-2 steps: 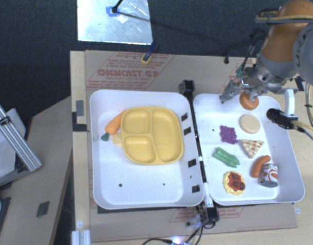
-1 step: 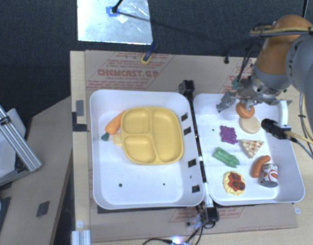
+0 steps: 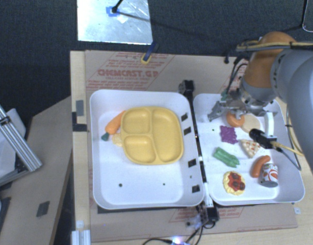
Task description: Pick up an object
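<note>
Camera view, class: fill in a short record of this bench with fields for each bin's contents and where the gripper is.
left bin: yellow tray, carrot touching the tray's left edge
right bin: grapes, green beans, pizza slice, sausage, small pizza, can
gripper: low over the right bin's far end, at an orange item
grasp: cannot tell

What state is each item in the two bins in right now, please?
Yellow divided plate: upright in left bin, compartments bare.
Carrot: lying against the plate's left rim.
Orange ring: under the gripper.
Purple grapes: lying flat.
Green beans: lying flat.
Pizza slice: lying flat.
Sausage: lying flat.
Can: tipped over.
</note>
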Controlling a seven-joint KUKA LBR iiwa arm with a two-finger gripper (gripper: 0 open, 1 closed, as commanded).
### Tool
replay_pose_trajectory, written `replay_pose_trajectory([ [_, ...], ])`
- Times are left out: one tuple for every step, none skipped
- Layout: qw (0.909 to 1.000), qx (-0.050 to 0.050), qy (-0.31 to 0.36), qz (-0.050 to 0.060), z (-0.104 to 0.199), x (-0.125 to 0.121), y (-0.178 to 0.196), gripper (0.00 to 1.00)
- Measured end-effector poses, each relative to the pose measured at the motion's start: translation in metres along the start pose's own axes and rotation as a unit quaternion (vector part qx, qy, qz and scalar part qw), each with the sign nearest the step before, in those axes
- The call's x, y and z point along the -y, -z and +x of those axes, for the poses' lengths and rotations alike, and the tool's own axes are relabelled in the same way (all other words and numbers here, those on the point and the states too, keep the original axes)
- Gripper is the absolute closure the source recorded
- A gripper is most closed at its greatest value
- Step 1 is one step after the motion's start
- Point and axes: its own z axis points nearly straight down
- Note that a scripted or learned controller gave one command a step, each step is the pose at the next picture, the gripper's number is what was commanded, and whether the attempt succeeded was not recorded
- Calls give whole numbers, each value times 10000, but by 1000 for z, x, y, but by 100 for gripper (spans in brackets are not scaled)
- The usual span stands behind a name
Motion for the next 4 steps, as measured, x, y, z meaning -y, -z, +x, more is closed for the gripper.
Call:
replay_pose_trajectory([
  [10000, 5, 1, -29, 1, -1, -12, 0],
  [10000, 36, 4, -54, -2, -3, 1, 100],
  [10000, 9, 0, -68, 1, -5, 67, 100],
  [10000, 10, 2, -66, 1, -7, 122, 100],
])
